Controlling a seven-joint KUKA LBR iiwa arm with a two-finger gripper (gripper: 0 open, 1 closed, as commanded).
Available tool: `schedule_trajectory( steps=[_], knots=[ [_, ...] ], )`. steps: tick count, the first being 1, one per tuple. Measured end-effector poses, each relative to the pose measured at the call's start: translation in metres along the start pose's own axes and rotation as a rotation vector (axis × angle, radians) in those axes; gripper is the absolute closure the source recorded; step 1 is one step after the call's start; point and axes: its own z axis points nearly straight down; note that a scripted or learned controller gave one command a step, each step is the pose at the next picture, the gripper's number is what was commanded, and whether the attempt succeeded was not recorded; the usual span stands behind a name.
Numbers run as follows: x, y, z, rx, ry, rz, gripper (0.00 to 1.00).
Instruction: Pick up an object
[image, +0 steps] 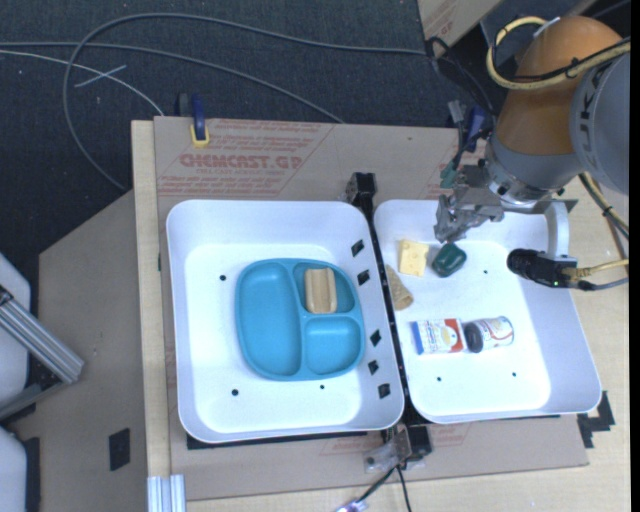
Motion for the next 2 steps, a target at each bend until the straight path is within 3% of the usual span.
schedule_trajectory(
  steps=[2],
  knots=[
    [0.100, 0.003, 0.016, 0.005, 0.000, 0.001, 1.00]
  ],
)
